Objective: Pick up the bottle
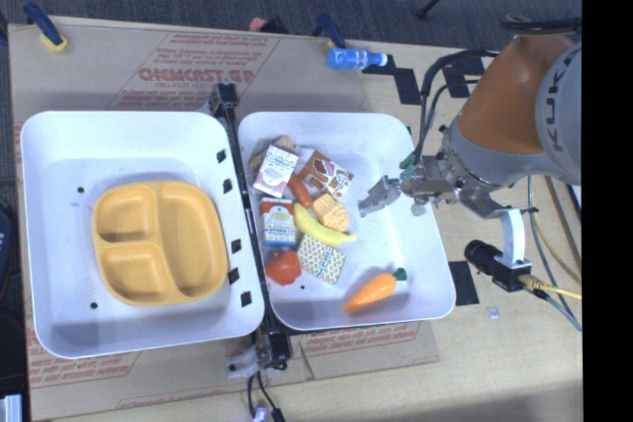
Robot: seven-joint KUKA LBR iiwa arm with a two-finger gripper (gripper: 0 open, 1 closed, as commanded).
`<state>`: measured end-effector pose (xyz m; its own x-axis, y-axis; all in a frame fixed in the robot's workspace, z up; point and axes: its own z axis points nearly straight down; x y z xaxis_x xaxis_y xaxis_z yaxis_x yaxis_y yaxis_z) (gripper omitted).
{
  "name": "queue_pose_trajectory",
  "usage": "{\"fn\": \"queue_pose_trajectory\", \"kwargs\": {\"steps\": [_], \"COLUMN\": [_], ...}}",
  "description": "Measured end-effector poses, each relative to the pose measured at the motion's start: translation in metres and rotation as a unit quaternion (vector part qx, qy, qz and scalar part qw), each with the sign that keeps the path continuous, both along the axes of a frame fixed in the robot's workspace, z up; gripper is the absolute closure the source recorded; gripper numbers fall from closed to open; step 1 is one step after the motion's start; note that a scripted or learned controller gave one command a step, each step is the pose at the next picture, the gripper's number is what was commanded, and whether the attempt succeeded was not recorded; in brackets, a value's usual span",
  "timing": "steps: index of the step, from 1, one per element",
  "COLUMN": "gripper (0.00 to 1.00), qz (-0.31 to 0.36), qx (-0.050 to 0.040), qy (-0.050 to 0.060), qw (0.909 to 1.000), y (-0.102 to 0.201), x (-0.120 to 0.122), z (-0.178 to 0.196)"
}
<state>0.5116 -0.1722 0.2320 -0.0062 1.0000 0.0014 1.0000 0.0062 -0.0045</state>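
Observation:
A small blue bottle (348, 59) with a white cap lies on its side on the cardboard behind the right bin (425, 242), outside both bins. My gripper (379, 196) hangs over the right-hand part of the right bin, pointing left, well in front of the bottle and apart from it. Nothing shows in its grasp. The arm's grey and orange wrist (504, 114) covers the bin's right rim.
The right bin holds a banana (322, 227), a carrot (374, 290), a tomato (283, 267), small food cartons (276, 171) and crackers (322, 260), all left of and below the gripper. A yellow divided plate (158, 240) lies in the left bin (49, 153).

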Motion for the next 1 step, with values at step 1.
{"fn": "queue_pose_trajectory", "kwargs": {"steps": [1], "gripper": [1.0], "qz": [0.003], "qx": [0.0004], "qy": [0.001], "qw": [1.0], "y": [0.0003], "x": [0.0004], "z": [0.0101]}}
